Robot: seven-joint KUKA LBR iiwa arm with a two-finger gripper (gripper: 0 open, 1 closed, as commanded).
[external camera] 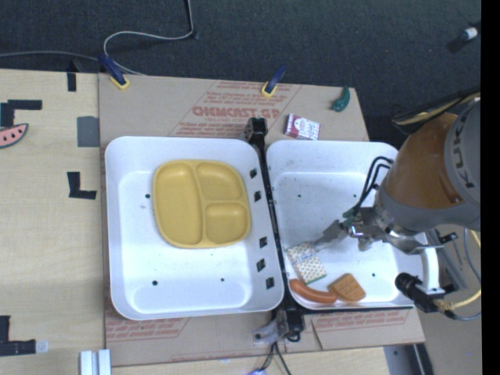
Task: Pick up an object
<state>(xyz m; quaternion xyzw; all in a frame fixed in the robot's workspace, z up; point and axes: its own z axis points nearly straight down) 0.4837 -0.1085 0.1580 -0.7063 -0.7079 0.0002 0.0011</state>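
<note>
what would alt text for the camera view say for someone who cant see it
A grey robot arm reaches from the right into the right white bin, its gripper just above a checkered packet, with a sausage and a cracker nearby. The left bin holds a yellow divided tray.

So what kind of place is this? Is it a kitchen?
Probably not a kitchen; it looks like a robot test lab. A robot arm reaches over two white bins on a cardboard-covered bench. The food looks like toys, and cables trail across the floor.
</note>
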